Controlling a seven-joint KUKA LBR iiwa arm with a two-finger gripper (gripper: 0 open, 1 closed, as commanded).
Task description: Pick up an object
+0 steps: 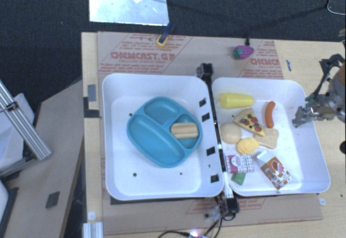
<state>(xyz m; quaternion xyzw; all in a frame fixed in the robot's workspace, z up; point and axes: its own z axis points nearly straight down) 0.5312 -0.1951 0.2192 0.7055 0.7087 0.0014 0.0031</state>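
Gripper point(304, 117) at right rim of right bin point(311, 139), clear of contents; finger state cannot be told from this angle. Candidates clustered in right bin: yellow corn point(236, 100), red sausage point(270, 114), pizza slice point(250, 121). Sausage lies nearest, apart from neighbours. Recommended: centre above it, fingers across short axis, descend vertically, avoid bin wall.

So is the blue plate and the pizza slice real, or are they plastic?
Both look like plastic. The blue divided plate has a smooth, even colour with soft moulded ridges between its compartments, like a toy dish. The pizza slice has flat, bright painted toppings and a stiff shape, so it seems a toy, not food. The view cannot settle whether it is hard or rubbery.
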